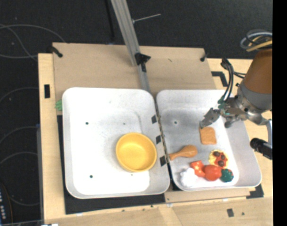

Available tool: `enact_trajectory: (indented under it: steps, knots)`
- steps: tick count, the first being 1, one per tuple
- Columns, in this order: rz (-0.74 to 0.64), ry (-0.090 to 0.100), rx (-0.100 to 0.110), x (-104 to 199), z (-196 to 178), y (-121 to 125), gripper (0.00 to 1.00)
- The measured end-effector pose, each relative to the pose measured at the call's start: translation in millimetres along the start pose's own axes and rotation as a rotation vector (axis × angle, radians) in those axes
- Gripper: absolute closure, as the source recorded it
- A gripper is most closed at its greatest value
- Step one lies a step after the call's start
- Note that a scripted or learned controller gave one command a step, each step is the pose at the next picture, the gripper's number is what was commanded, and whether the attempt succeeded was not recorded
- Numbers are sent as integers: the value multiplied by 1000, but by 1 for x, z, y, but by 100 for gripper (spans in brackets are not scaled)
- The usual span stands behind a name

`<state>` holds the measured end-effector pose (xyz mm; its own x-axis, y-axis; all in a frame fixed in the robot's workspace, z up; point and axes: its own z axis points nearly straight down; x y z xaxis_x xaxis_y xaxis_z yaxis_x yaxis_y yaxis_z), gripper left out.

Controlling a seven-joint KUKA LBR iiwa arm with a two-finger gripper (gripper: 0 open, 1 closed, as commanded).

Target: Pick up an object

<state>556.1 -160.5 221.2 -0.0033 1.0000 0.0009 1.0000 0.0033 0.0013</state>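
My gripper (218, 120) hangs over the right bin (181, 107), near its right side, with the fingers (208, 118) spread open and nothing between them. Just below it lies a tan toast slice (208, 135), flat on the bin floor. Further toward the front are a brown drumstick (185, 151), a yellow piece with dark red spots (219, 157), a red toy vegetable (207, 171), a green piece (227, 175) and a white lump (187, 177). A yellow bowl (136, 152) sits in the left bin (96, 117).
A slanted metal pole (129, 34) rises behind the bins at the middle. The divider between the bins (160, 140) runs just left of the drumstick. A black part (260, 147) sticks out at the right bin's right edge.
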Motion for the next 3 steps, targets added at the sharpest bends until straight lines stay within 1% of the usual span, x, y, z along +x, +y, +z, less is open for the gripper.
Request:
enact_trajectory:
  steps: [1, 2, 3]
  knots:
    - [1, 0, -1, 0, 0, 0, 0]
    - [4, -3, 4, -5, 44, -5, 0]
    - [5, -3, 5, -14, 89, -5, 0]
